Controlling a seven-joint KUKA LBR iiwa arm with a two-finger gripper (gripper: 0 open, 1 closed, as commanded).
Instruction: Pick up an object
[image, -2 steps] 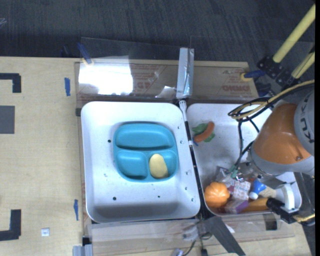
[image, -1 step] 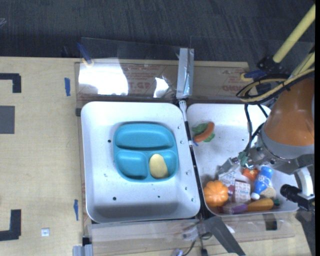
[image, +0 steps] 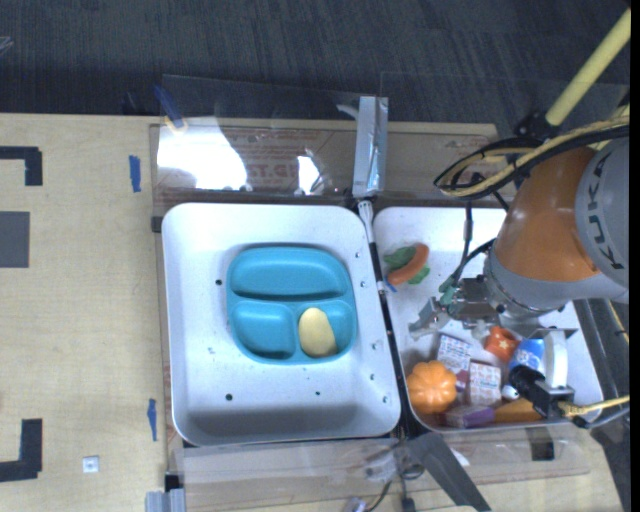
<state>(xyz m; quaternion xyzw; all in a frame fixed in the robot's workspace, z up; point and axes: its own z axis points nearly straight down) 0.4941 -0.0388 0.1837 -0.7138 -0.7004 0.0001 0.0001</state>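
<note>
A grey KUKA arm with an orange band reaches in from the right, its wrist low over the right white bin on the counter, above a clutter of a small orange pumpkin, printed packets and a blue-capped item. The gripper hangs near the packets; whether the jaws are open cannot be told. A clean pick likely calls for a straight descent onto one separated item. A yellow egg-shaped object rests in the blue divided tray in the left bin.
</note>
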